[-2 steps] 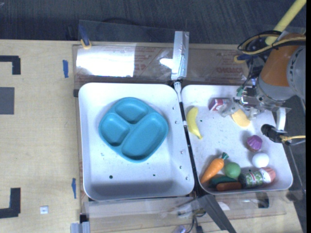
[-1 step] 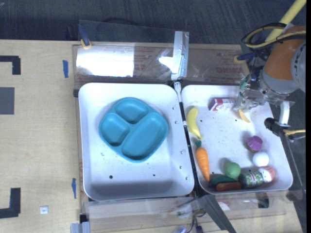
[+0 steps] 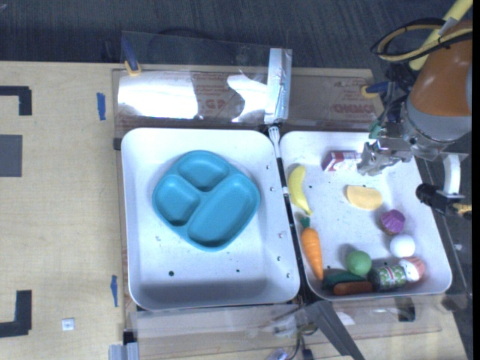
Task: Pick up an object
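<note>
The right bin [image 3: 427,201] holds several toy foods. A banana [image 3: 298,187] lies along its left side with a carrot [image 3: 312,252] below it. Near the bin's far edge lies a small red-and-white packet [image 3: 340,160]. A yellow half-round piece [image 3: 363,196] sits mid-bin, with a purple onion-like piece [image 3: 391,221] and a white egg [image 3: 403,246] to its lower right. At the near edge are a green ball [image 3: 358,262], a dark red-green piece [image 3: 346,283] and a can on its side [image 3: 398,274]. My gripper [image 3: 376,158] hangs over the bin's far part, just right of the packet and above the yellow piece.
The left bin [image 3: 142,261] carries a blue three-part plate [image 3: 206,199]. A clear plastic sheet and a metal bracket [image 3: 278,85] stand behind the bins. Yellow and black cables [image 3: 409,40] loop above the arm at the top right.
</note>
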`<state>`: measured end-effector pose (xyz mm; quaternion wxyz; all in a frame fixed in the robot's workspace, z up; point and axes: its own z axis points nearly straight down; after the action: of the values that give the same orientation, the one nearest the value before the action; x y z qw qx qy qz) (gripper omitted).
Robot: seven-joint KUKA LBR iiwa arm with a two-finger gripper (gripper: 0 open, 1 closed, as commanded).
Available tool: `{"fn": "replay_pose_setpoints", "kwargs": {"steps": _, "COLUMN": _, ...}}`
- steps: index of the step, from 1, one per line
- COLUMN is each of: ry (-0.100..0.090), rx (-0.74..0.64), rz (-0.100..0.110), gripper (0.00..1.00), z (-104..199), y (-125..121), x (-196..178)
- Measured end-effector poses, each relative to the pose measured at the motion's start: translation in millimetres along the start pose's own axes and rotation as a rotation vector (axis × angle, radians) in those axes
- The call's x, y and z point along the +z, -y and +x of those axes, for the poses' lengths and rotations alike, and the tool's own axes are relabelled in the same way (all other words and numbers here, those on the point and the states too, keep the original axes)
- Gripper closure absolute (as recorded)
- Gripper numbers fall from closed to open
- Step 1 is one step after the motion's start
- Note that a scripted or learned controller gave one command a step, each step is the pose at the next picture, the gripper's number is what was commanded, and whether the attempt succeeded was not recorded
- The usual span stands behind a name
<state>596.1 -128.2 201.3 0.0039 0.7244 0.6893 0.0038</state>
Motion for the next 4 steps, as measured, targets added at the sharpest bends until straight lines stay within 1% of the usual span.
{"fn": "replay_pose_setpoints", "kwargs": {"steps": 1, "ry": 0.0, "rx": 0.002, "rz": 0.01, "gripper": 0.0, "z": -1, "y": 3, "x": 5}}
{"fn": "replay_pose_setpoints", "kwargs": {"steps": 2, "ry": 0.0, "rx": -0.137, "rz": 0.011, "gripper": 0.0, "z": -67, "y": 27, "x": 108}}
{"fn": "replay_pose_setpoints", "kwargs": {"steps": 3, "ry": 0.001, "rx": -0.137, "rz": 0.006, "gripper": 1.0, "z": -66, "y": 25, "x": 97}}
{"fn": "replay_pose_setpoints", "kwargs": {"steps": 4, "ry": 0.0, "rx": -0.137, "rz": 0.007, "gripper": 0.0, "z": -66, "y": 25, "x": 98}}
